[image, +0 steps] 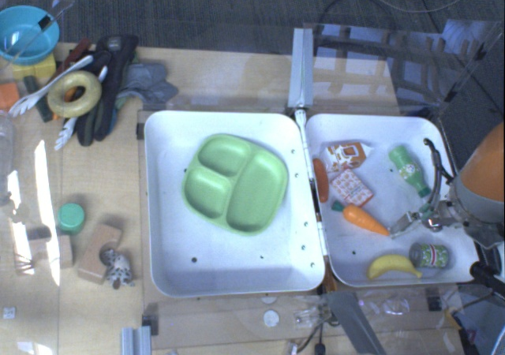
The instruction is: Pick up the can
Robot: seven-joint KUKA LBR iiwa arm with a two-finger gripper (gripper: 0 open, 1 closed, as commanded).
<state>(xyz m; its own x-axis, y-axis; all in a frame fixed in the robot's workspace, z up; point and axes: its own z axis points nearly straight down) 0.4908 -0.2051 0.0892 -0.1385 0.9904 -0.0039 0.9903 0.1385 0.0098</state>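
Observation:
The can (pixel 430 255), small with a dark green and pink label, lies on its side near the front right corner of the right bin (pixel 341 263). A yellow banana (pixel 392 267) lies just left of it. My gripper (pixel 410 223) reaches in from the right and sits a little behind and to the left of the can, with its tip close to the thick end of the orange carrot (pixel 364 219). Nothing shows in the gripper.
The right bin also holds a green bottle (pixel 409 169), a small carton (pixel 346 155), a checked packet (pixel 351 188) and a hot dog (pixel 320 178) along its left wall. A green divided plate (pixel 235 182) fills the middle of the left bin (pixel 166 251). Loose clutter lies on the bench at left.

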